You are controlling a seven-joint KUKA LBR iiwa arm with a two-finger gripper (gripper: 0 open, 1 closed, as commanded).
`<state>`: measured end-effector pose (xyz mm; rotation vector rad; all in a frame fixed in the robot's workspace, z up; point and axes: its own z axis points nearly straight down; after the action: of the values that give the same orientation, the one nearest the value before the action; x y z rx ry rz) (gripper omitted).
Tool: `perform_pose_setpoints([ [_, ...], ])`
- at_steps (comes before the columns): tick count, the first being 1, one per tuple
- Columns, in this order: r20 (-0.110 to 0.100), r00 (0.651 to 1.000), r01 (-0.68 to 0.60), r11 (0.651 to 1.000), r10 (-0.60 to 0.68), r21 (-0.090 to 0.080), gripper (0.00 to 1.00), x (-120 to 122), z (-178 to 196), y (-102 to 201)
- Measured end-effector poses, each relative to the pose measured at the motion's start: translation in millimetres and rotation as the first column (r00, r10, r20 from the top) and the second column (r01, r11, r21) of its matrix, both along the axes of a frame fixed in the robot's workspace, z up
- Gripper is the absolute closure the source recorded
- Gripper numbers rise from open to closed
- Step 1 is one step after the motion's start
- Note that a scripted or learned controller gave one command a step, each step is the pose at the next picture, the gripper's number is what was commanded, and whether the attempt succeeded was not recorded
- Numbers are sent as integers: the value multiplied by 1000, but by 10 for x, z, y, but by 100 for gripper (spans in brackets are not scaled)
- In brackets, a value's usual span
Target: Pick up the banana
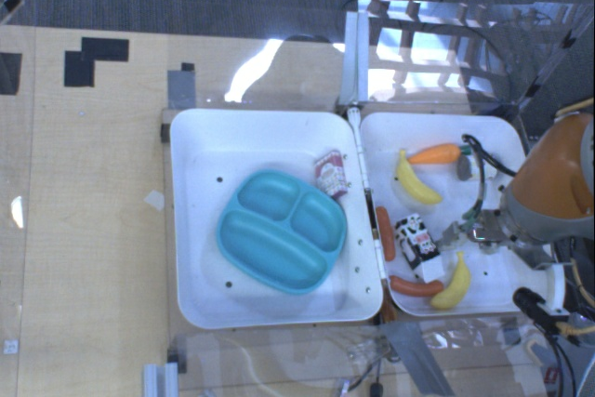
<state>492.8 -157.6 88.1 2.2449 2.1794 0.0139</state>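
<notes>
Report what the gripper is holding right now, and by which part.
Cannot be told. The gripper sits low in the right bin, just above a banana, but the view does not show anything between its fingers.

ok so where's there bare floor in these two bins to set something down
Left bin: open floor along its far wall and left side, around the blue tray; a red packet sits by the divider. Right bin: crowded, two bananas, carrot, sausages, gripper. Bare patch mid-floor between them.
</notes>
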Motion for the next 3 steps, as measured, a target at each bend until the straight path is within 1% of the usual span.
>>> perform_pose_setpoints([
  [1,2,1000,-2,1000,2,1,100,27,86,1],
  [2,-17,987,159,987,-158,3,100,513,247,-147],
  [3,-17,987,158,987,-158,3,0,512,246,-147],
])
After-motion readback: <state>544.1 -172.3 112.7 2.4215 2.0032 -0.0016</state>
